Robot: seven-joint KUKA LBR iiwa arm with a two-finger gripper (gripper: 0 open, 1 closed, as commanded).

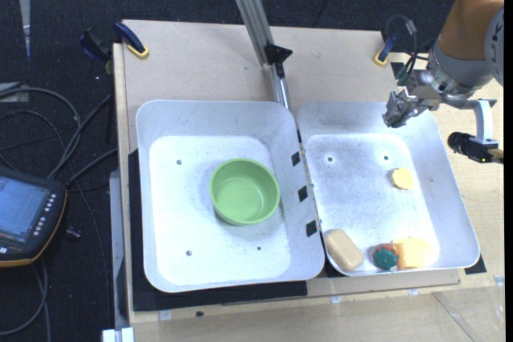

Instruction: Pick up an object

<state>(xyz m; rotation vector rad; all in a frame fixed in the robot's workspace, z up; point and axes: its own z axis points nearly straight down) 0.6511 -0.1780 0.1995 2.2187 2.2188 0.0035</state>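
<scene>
My gripper (pixel 395 118) hangs over the far edge of the right bin (pixel 353 164), pointing down and to the left, with nothing seen between its tips. A small yellow round piece (pixel 403 179) lies in that bin, below the gripper. Along the bin's near edge sit a tan oblong block (pixel 345 250), a small teal and red ball-like object (pixel 385 256) and a yellow-orange block (pixel 414 252). A green bowl (pixel 244 191) stands in the middle of the left bin (pixel 172 172).
A slanted metal pole (pixel 252 8) comes down to the divide between the bins. Clamps with yellow and blue handles sit at the bench's far corners (pixel 131 42). A tablet pendant (pixel 24 216) lies off the bench to the left.
</scene>
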